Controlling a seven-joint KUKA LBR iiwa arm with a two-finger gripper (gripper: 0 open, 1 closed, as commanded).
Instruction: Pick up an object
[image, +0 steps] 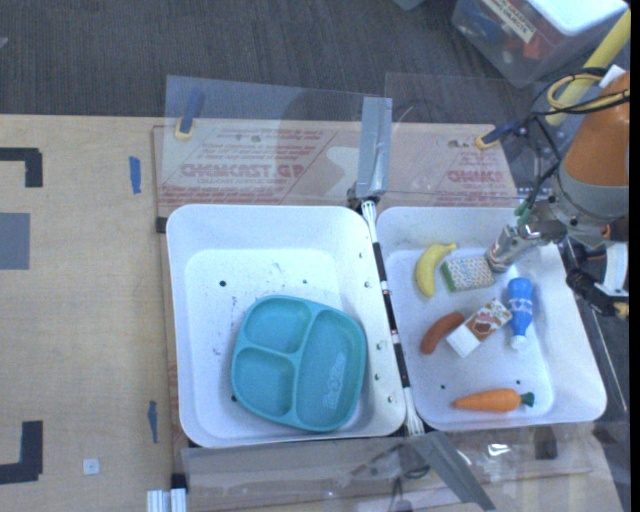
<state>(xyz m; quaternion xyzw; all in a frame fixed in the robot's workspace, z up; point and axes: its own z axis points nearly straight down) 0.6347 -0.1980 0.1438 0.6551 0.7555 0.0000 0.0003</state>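
The right bin (575, 400) holds a yellow banana (431, 266), a green-and-white sponge block (466, 272), a brown sausage (441, 332), a small white-and-red carton (480, 326), a blue bottle (519, 304) and an orange carrot (490, 401). My gripper (503, 252) hangs at the bin's far side, its tips just right of the sponge block and above the blue bottle. Nothing shows between its fingers.
The left bin (200, 240) carries a teal divided plate (300, 363). Clear plastic panels (270, 150) stand behind both bins. Cables and the arm's orange band (603, 150) crowd the far right. A grey divider (385, 300) separates the bins.
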